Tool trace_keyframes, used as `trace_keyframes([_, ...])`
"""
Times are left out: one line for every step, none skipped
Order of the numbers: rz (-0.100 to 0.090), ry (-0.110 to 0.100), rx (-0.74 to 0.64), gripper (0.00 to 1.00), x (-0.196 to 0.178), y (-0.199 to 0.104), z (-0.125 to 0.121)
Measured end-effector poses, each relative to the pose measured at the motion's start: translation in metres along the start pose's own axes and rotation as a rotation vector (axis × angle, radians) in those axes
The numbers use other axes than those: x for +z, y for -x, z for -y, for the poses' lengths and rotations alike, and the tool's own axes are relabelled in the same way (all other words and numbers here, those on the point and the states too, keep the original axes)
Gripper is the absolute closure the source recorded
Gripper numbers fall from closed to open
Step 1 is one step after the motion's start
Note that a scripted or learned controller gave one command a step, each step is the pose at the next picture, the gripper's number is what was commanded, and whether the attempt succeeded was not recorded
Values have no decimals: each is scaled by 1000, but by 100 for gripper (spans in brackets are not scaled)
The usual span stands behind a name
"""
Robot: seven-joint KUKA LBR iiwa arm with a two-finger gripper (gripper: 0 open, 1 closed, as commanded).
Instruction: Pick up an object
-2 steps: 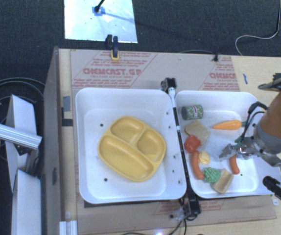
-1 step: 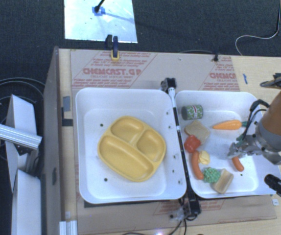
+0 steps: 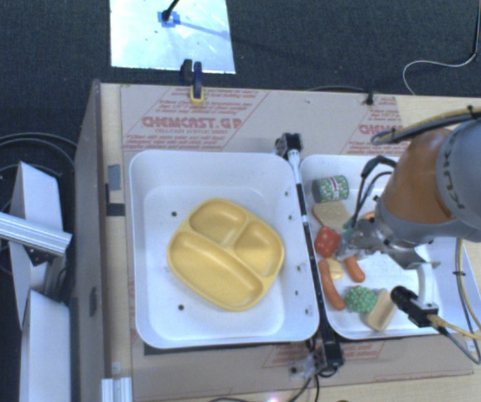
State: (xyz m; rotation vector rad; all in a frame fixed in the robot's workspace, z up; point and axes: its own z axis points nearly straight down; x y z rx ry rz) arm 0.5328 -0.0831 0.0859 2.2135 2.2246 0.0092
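The right bin [image 3: 467, 296] holds several toy foods. A green can [image 3: 329, 188] lies at its far left corner, with a beige slice [image 3: 331, 213] just in front of it. Below those are a red pepper [image 3: 327, 241], a short red sausage [image 3: 354, 268], a long orange carrot [image 3: 333, 290], a green broccoli [image 3: 359, 298] and a tan bread wedge [image 3: 381, 312]. My gripper [image 3: 360, 239] hangs low over the bin's left half, just right of the red pepper and above the sausage. The wrist hides what lies under it.
The left bin [image 3: 152, 182] carries a yellow divided plate [image 3: 226, 252]. A ridge [image 3: 306, 233] separates the two bins. A black fitting with a cable [image 3: 414, 305] sits near the right bin's front. The grey arm with its orange band [image 3: 416, 187] covers the right bin's far side.
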Motion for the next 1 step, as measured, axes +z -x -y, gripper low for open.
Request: trace_keyframes([1, -2, 1, 100, -99, -52, -68])
